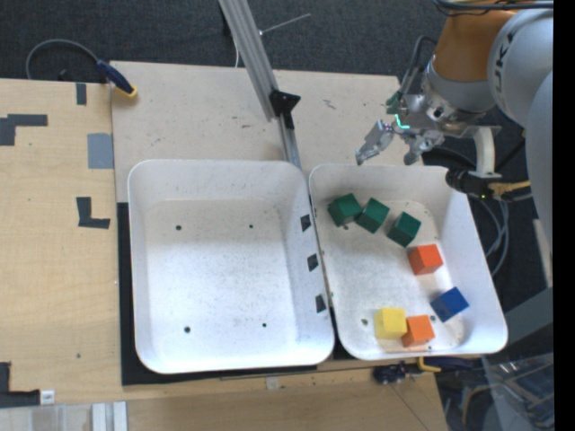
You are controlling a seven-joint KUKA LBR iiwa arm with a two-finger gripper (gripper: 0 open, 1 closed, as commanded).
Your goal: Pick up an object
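The right bin (pixel 476 241) holds several cubes. Three green cubes (pixel 374 215) lie in a row near its far end. An orange cube (pixel 425 259) sits just nearer than them, by the right wall. Near the front are a blue cube (pixel 449 303), a yellow cube (pixel 390 321) and a second orange cube (pixel 419 329) touching the yellow one. My gripper (pixel 391 151) hangs above the bin's far rim, behind the green cubes. It is open, with nothing between its fingers.
The left bin (pixel 135 187) stands beside the right one, their rims meeting in the middle. A slanted metal bar (pixel 256 52) runs down to the bins' far junction. A dark cable with a blue and yellow clip (pixel 117 77) lies at the back left.
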